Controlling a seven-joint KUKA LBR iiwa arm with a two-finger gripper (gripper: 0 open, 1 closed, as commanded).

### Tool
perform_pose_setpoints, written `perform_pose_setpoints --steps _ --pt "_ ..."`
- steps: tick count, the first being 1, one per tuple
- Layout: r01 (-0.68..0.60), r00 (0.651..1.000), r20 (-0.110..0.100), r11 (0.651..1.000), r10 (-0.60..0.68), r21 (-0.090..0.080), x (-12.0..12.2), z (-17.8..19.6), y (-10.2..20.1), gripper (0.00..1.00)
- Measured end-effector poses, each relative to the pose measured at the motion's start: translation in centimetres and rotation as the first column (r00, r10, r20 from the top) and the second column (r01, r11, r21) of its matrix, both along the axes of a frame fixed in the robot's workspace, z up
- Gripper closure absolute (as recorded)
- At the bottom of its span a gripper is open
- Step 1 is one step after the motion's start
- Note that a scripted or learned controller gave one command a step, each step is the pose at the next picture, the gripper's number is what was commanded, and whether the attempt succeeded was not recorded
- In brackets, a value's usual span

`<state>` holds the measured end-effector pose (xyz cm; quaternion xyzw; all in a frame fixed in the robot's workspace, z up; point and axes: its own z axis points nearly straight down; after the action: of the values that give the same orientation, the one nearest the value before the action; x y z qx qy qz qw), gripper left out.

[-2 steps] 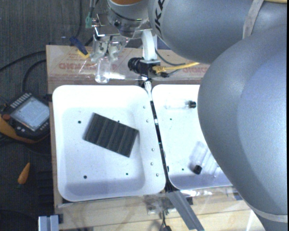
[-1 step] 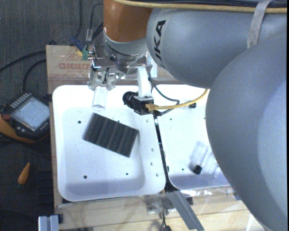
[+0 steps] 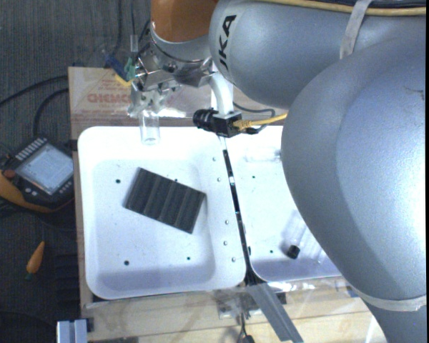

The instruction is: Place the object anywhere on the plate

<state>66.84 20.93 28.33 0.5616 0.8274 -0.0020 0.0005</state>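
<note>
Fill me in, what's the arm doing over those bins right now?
The grey arm reaches in from the right, and its gripper sits over the far rim of the left bin. A dark ribbed rectangular plate lies flat in that bin with nothing on it. A small dark object rests in the right bin, partly hidden by the arm. Nothing shows between the fingers, so the placing isn't done yet.

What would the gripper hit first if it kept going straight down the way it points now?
Probably the far rim of the left bin: the gripper hangs over that edge, well short of the dark ridged plate. Depth is hard to judge.
</note>
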Motion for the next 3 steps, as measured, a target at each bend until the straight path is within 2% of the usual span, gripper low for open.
perform_pose_setpoints --steps 1,2,3 --pt "-0.361 0.933 0.001 0.933 0.361 0.001 0.0 12.2 0.9 1.0" --pt "-0.673 0.74 0.003 0.74 0.673 0.001 -1.1 15.1 1.2 1.0" --pt "-0.952 0.307 0.004 0.307 0.952 0.001 -1.3 15.0 2.4 1.0"
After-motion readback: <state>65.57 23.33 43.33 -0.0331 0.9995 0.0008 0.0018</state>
